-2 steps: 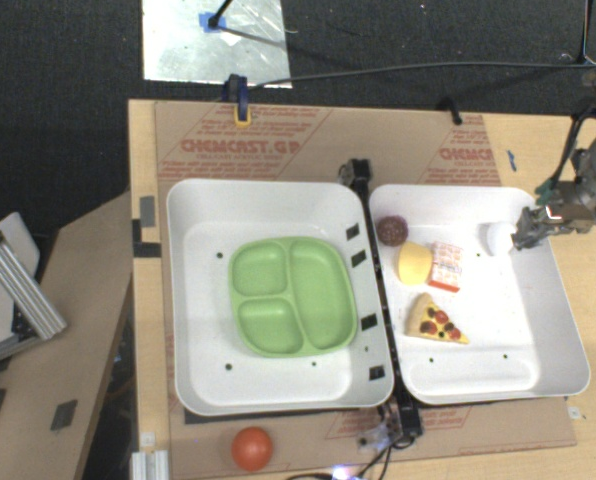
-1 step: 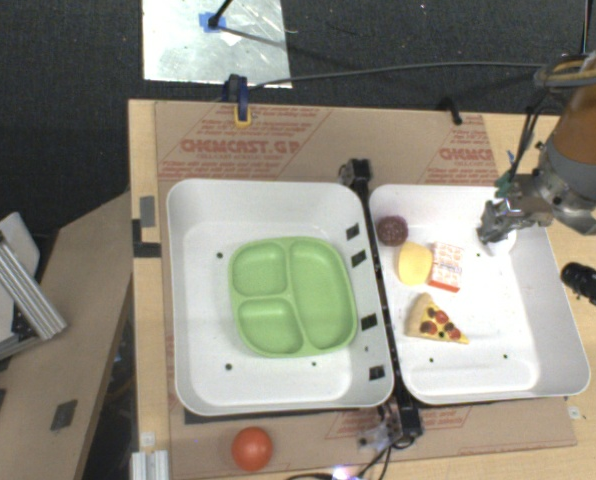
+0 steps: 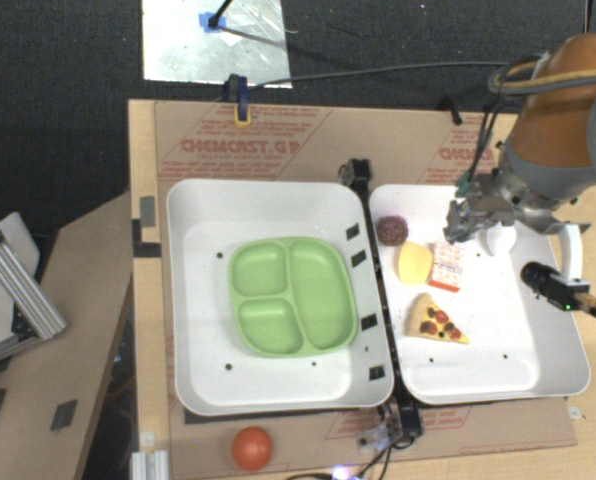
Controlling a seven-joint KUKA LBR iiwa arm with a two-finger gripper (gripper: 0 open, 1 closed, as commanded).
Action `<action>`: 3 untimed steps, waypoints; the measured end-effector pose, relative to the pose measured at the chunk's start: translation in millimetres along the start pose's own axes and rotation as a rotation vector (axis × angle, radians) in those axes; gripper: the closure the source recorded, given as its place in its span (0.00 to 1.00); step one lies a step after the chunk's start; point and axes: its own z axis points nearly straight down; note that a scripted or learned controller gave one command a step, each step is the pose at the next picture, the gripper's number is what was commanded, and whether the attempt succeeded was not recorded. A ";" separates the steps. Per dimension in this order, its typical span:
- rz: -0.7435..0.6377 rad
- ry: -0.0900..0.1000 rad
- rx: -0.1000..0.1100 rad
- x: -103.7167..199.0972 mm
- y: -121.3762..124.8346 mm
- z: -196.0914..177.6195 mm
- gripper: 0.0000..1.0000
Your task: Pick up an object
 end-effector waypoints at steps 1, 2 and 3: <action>-0.003 0.001 -0.001 56.1 17.4 13.6 1.00; 0.001 0.000 -0.002 103.9 38.3 23.9 1.00; -0.001 0.001 -0.003 148.8 52.4 13.9 1.00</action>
